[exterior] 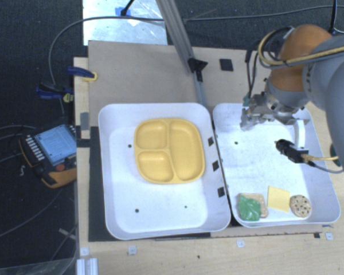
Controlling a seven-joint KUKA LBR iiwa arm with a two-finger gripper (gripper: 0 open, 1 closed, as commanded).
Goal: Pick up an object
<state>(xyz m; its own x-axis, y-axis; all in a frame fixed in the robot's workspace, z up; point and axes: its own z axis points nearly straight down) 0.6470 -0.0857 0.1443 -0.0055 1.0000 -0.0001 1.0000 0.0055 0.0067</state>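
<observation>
In the right bin [332,202], three food pieces lie along the front edge: a green leafy piece on toast [251,206], a yellow cheese slice [278,199] and a round speckled cookie [300,206]. My gripper [248,119] hangs over the far left corner of that bin, well behind the food and apart from it. Nothing shows in its grasp. The grey arm with its orange band [298,50] comes in from the upper right.
The left bin [112,211] bears a yellow divided plate [169,150]. A black connector with a yellow cable [289,149] hangs over the middle of the right bin. A slanted metal pole [180,33] stands behind the bins.
</observation>
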